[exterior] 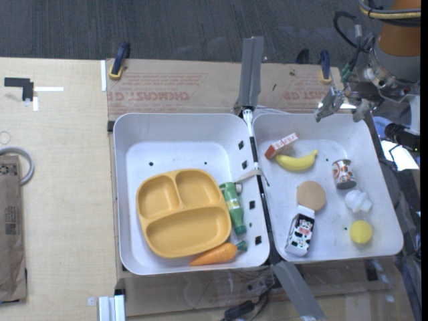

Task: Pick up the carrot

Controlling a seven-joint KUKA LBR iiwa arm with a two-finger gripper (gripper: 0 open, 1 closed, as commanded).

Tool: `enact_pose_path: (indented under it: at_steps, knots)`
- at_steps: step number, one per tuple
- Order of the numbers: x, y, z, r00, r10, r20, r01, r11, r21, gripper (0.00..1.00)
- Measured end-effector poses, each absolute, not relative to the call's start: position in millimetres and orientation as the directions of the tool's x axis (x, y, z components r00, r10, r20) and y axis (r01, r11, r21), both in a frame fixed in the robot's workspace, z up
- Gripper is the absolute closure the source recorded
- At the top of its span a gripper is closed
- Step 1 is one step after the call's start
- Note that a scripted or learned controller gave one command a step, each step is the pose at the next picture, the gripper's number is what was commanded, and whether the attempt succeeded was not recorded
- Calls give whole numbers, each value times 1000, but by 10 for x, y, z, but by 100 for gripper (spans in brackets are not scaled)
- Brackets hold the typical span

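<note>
Camera view: carrot point(215, 254) partly under yellow plate point(182, 211) rim.

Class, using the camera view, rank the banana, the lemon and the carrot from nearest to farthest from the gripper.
Gripper: above the right bin's far edge.
1. Banana: right bin, far half, nearest.
2. Lemon: right bin, near right corner.
3. Carrot: left bin, front edge beside the yellow plate, farthest.
</note>
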State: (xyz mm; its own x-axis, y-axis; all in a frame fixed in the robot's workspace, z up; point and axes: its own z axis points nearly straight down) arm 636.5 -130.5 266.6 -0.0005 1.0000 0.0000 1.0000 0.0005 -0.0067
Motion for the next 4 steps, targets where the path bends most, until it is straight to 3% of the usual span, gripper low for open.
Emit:
enact_pose_path:
  at_steps: [1, 2, 3, 4]
  knots:
    - [5924, -862, 1868, 5, 1000, -1, 1000, -5, -8, 0]
    - [5925, -867, 1872, 7, 1000, -1, 1000, -7, -7, 0]
    - [5486, -458, 1878, 82, 997, -1, 997, -82, -8, 0]
    - [5196, -959, 2076, 115, 993, -1, 993, -115, -9, 0]
